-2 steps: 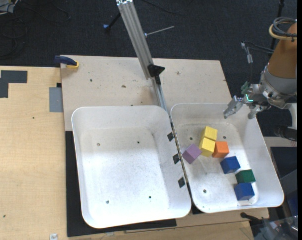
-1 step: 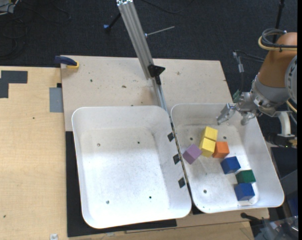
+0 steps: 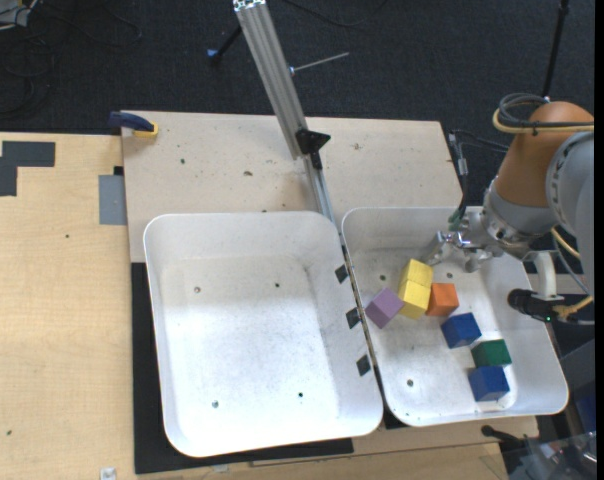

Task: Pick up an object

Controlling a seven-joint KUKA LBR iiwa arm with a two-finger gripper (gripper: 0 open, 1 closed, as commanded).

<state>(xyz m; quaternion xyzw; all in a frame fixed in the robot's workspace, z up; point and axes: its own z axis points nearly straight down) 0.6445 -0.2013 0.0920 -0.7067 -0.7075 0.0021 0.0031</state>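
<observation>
The robot's metal two-finger hand [image 3: 460,245] hangs over the upper part of the right shallow white plastic bin [image 3: 382,230], near its far right corner, at the end of the grey arm with the orange band [image 3: 538,173] that comes in from the right. The hand is small and partly blurred against the white floor of the bin, so how far apart its fingers stand cannot be told; nothing can be seen between them.

Just below and left of the hand lies the elongated yellow block [image 3: 416,287], tilted, with the small orange cube [image 3: 443,298] touching its right side and the pale purple cube [image 3: 383,308] touching its lower left end. The hand is near the yellow block's upper end but apart from it. Further down the bin sits a blue cube [image 3: 461,329], a little apart from the orange one. Below that a dark green cube [image 3: 493,352] rests just above a second blue cube [image 3: 489,382], the two touching or nearly so, close to the bin's lower right rim.

The left shallow white plastic bin [image 3: 162,238] stands beside the right one, their inner walls meeting along a line with small black clips. Both bins rest on the pale wooden tabletop [image 3: 222,158]. A slanted silver aluminium rail [image 3: 275,73] rises from the tabletop behind the bins, and a small blue and yellow clamp [image 3: 134,123] sits at the tabletop's far left corner.
</observation>
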